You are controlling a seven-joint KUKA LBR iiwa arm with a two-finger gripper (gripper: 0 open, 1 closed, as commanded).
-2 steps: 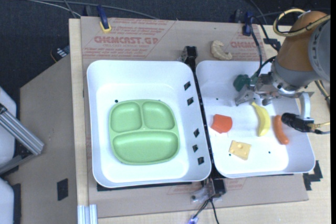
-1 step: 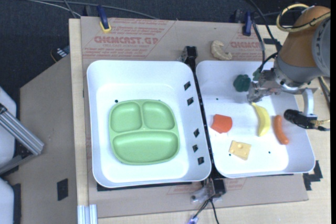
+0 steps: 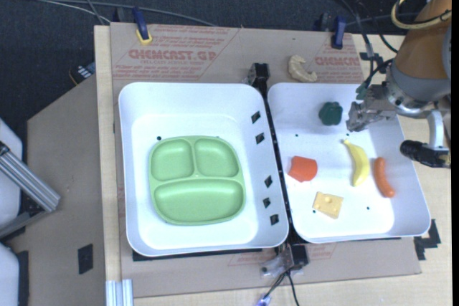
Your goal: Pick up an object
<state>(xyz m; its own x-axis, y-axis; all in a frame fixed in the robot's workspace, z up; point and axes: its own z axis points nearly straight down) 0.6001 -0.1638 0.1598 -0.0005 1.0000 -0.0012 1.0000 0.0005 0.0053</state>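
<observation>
The right bin holds several toy foods: a dark green round piece at the back, a yellow banana, an orange carrot-like stick, a red-orange piece and a yellow cheese wedge. My gripper hangs over the back right of this bin, just right of the green piece and above the banana's top end. Nothing shows between its fingers.
The left bin holds a green divided plate. A beige object lies on the cardboard behind the right bin. Blue clamps sit at the back edge, and cables run across the dark floor behind.
</observation>
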